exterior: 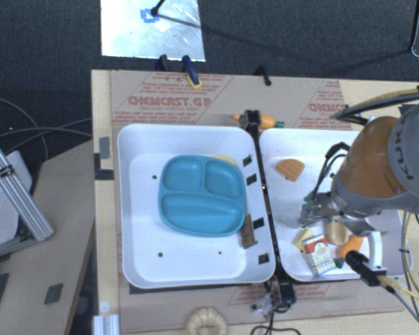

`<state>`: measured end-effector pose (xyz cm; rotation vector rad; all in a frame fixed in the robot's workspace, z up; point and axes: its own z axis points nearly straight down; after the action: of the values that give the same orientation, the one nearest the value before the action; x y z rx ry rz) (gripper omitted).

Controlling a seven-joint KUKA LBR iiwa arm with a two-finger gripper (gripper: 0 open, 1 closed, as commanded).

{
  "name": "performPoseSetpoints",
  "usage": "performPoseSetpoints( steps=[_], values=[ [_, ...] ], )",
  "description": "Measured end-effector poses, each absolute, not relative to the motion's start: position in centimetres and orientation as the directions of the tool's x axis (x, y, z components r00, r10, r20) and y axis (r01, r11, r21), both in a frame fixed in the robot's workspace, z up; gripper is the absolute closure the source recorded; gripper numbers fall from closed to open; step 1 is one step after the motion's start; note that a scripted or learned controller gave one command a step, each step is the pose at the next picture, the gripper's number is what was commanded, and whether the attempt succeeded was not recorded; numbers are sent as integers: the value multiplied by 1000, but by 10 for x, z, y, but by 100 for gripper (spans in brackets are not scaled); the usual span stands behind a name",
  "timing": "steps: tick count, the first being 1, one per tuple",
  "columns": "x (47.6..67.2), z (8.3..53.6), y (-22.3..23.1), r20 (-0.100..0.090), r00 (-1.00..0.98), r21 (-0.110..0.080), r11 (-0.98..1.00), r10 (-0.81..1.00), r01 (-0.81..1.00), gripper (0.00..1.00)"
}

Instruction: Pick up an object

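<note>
Arm (377, 169): grey, orange band above the wrist, reaching in from the right and standing highest over the bench; it ends in the claw (313, 211).

Left bin (136, 208): white, shallow, well to the left of the claw.
- Plate (201, 194): blue, three compartments, flat in the middle of this bin, well left of the claw.
- Brown piece (248, 232): small, at the plate's near right edge, by the wall between the bins, left of the claw and slightly nearer the camera.

Right bin (286, 145): white, shallow, holding the claw.
- Wedge (290, 168): orange-tan, flat on the bin floor, beyond the claw and a little left of it, apart from it.
- Claw: low over the bin floor near the middle. Whether it is spread or closed cannot be told, and no item is seen in its grip.
- Box (318, 251): small, white, red and yellow, lying just on the near side of the claw, close to the bin's front wall.
- Orange item (350, 244): small, just right of the box, on the claw's near right, partly under the wrist.
</note>
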<state>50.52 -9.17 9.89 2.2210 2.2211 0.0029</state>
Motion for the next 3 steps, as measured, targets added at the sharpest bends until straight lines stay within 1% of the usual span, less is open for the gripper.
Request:
performPoseSetpoints(
  steps=[1,2,3],
  values=[
    [500,151,-99,-1,0,6,0,1000,1000,100],
    [500,208,-90,-1,-5,8,5,1000,1000,100],
    [501,225,-90,0,-5,4,5,1000,1000,100]
  ],
)
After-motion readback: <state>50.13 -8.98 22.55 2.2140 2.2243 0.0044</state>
